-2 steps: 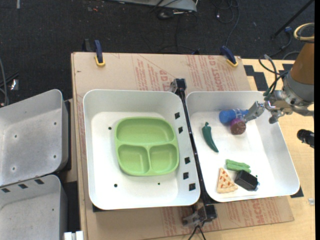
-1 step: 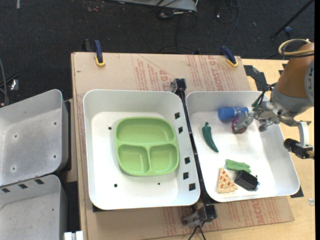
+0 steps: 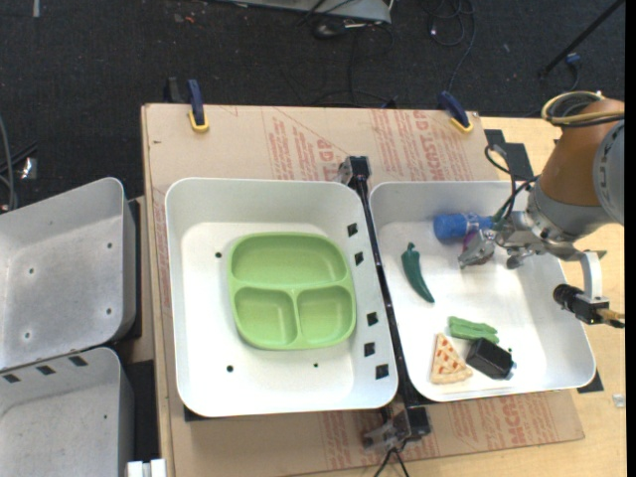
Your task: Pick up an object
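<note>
— Since the green divided plate filled the middle of the left bin, was it the thing to lift?

— Hardly. It looked stiff, wide and flat, too broad for two fingers except at its thin rim. The right bin held better candidates: a blue object near its far edge, a green pepper by its left wall, and a leafy green piece, a pizza slice and a small black block near its front edge.

— And the gripper?

— It sat low, just beside the blue object, nothing visibly between its fingers; whether the jaws stood apart or together I couldn't tell.

— How would that blue thing handle?

— I'd judge it light, rigid plastic, smooth and rounded, liable to roll. Best pinched across its middle.
</note>
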Controlling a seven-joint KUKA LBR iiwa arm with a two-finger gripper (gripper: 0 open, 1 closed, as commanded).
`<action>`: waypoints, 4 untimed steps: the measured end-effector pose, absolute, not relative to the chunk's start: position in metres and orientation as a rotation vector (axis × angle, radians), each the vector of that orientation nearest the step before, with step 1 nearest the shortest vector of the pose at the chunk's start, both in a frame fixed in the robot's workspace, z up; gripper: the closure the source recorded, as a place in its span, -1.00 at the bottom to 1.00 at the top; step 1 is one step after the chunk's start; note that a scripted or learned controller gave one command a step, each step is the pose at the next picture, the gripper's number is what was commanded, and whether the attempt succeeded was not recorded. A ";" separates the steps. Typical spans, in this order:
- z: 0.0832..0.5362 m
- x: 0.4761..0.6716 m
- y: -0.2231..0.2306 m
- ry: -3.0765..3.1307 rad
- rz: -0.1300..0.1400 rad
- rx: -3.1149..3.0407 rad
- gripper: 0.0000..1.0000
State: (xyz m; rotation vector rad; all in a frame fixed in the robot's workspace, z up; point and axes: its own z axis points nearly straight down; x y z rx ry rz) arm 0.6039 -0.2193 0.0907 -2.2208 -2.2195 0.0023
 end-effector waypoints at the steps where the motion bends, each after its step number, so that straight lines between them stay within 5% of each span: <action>1: 0.103 0.605 -0.220 -2.224 -0.001 -2.223 1.00; 4: 0.259 0.612 -0.219 -2.230 -0.005 -2.223 1.00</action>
